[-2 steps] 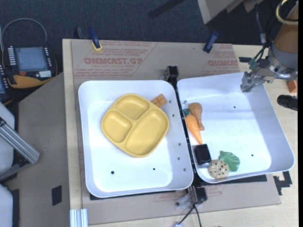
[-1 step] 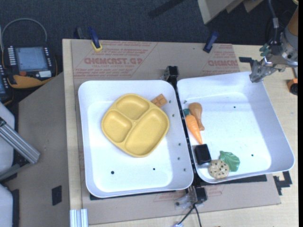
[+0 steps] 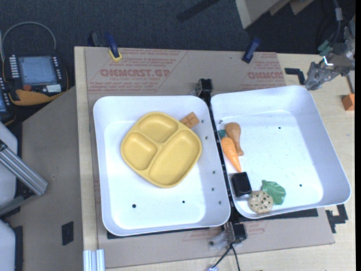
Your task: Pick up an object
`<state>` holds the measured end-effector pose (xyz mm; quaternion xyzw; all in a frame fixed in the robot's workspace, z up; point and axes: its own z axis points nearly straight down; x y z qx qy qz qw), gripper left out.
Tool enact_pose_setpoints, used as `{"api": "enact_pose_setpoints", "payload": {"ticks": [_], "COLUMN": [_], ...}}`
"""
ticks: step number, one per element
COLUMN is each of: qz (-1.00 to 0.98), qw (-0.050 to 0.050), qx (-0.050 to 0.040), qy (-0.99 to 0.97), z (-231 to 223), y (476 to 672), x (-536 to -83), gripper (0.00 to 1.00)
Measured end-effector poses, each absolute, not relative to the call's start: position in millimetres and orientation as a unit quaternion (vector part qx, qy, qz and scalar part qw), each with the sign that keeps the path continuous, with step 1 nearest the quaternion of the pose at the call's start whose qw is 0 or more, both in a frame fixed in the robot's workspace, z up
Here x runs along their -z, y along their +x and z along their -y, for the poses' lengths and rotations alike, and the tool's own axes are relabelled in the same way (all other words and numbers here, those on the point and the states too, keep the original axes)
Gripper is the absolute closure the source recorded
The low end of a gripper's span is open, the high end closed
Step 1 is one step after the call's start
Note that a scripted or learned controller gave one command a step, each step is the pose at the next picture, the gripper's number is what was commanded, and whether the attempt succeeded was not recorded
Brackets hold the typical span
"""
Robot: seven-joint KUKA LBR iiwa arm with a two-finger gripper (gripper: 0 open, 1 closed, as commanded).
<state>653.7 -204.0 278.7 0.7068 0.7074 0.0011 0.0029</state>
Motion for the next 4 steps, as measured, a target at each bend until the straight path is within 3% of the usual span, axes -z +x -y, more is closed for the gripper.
{"api": "enact_pose_setpoints", "payload": {"ticks": [4], "qz": [-0.708], "qw": [-0.001], "qx": [0.0008], "qy": [0.706], "z": [-27.8], "y": [651.7], "x": [-256.3], "gripper": [1.00]}}
